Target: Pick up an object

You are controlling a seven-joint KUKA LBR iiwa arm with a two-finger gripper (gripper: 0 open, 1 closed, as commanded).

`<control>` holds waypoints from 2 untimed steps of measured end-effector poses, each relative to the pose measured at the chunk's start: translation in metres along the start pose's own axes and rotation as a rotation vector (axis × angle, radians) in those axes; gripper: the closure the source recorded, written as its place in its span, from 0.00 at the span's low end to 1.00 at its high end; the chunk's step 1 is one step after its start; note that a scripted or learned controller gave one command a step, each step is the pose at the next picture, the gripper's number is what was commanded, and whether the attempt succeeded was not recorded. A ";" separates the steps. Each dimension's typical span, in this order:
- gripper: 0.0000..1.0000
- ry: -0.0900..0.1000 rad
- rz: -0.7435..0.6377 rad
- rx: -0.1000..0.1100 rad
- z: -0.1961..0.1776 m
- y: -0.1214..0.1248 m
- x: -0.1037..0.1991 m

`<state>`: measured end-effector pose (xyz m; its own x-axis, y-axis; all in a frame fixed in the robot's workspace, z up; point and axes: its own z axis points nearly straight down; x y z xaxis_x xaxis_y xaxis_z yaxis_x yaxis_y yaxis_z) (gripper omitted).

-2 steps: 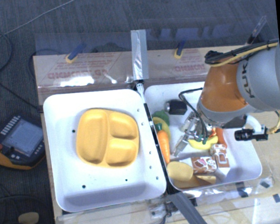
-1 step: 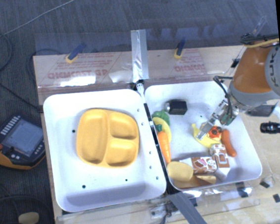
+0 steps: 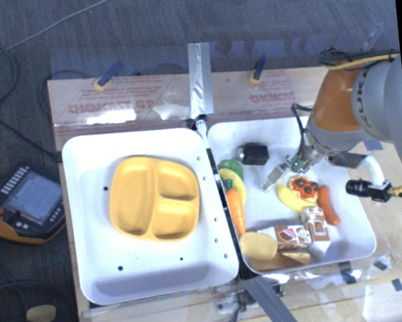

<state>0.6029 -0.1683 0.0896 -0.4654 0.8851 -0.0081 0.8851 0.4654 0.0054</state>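
We see the arm (image 3: 366, 103) cut off at the right edge, its wrist bulk hiding part of the right bin (image 3: 360, 247). The pincer (image 3: 279, 175) hangs over that bin with its 2 thin fingers spread, nothing between them. Its tips sit just beside a yellow toy with a red patch (image 3: 298, 191), and we cannot tell what that toy is. A black block (image 3: 254, 153) lies farther back; a carrot (image 3: 235, 209) and a green piece (image 3: 230, 169) crowd the left wall. Printed cartons (image 3: 301, 233) and a pale lump (image 3: 258, 246) fill the near side. The left bin (image 3: 99, 275) holds a yellow divided tray (image 3: 153, 197).
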 end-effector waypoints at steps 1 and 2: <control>0.00 -0.006 -0.261 -0.005 -0.002 -0.024 0.024; 1.00 -0.004 -0.262 -0.007 -0.012 -0.022 0.025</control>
<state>0.5713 -0.1565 0.1012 -0.6785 0.7344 -0.0142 0.7344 0.6787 0.0097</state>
